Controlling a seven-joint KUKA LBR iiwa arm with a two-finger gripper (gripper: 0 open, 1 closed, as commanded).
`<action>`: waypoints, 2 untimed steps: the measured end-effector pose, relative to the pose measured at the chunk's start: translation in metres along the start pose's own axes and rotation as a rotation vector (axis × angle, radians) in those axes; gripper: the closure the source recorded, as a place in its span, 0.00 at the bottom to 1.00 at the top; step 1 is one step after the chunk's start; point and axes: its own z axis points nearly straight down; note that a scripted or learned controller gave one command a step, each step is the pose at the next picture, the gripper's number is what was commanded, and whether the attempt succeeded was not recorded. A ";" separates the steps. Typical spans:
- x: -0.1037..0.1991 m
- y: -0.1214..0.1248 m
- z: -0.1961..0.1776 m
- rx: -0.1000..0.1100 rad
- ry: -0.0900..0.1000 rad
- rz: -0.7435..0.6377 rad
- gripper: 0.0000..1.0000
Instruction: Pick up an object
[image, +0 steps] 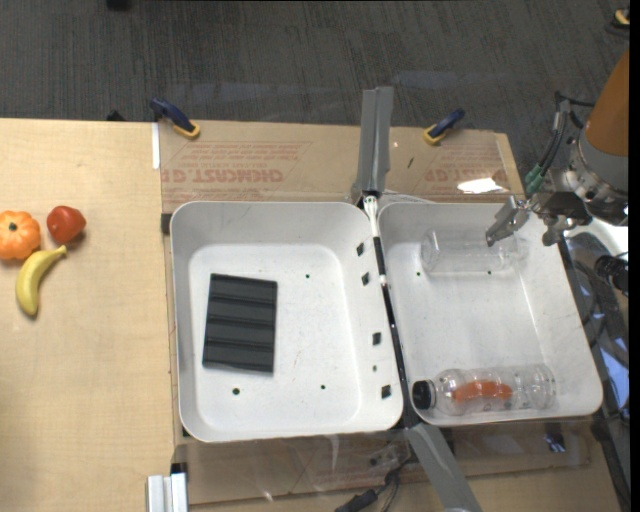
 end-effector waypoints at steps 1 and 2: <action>-0.001 0.000 -0.008 0.002 -0.001 0.000 1.00; -0.001 0.000 -0.008 0.002 -0.001 0.000 0.00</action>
